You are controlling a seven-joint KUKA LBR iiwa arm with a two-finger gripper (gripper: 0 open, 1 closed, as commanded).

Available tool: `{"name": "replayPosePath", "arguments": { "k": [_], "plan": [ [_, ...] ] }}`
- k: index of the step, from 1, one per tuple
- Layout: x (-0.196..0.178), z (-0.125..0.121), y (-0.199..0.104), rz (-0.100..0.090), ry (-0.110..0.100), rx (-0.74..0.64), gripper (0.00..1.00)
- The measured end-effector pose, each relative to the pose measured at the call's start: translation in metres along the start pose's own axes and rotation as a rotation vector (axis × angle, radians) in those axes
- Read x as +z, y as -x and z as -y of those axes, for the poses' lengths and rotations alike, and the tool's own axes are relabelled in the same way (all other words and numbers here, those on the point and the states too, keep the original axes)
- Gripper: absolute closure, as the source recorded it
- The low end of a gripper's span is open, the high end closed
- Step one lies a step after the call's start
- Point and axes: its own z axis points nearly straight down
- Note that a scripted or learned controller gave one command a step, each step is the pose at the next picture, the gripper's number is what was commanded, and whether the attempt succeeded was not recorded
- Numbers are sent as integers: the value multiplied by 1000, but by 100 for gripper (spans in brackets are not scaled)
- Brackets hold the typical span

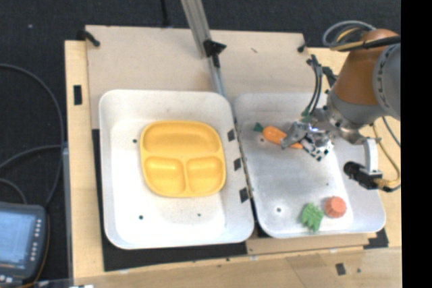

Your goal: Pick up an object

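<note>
pincer [302, 139] beside small orange carrot [273, 135]

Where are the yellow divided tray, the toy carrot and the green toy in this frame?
yellow divided tray [182, 158]: camera view, left bin, on the ridge where its compartments meet.
toy carrot [273, 135]: camera view, right bin, on its orange body.
green toy [311, 216]: camera view, right bin's near edge, on its middle.

Bench surroundings, as I see them from above.
I see an aluminium post [191, 0] rising behind the bins, a pendant screen [20, 239] at lower left, black cables [30, 111] on dark floor.
</note>
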Motion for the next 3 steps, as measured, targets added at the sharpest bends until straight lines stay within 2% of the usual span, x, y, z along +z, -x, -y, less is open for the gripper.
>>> {"name": "replayPosePath", "arguments": {
  "k": [1,3],
  "plan": [
    [-15,-2,1,0,7,3,100],
    [-102,5,8,-1,5,-4,100]
  ]
}}
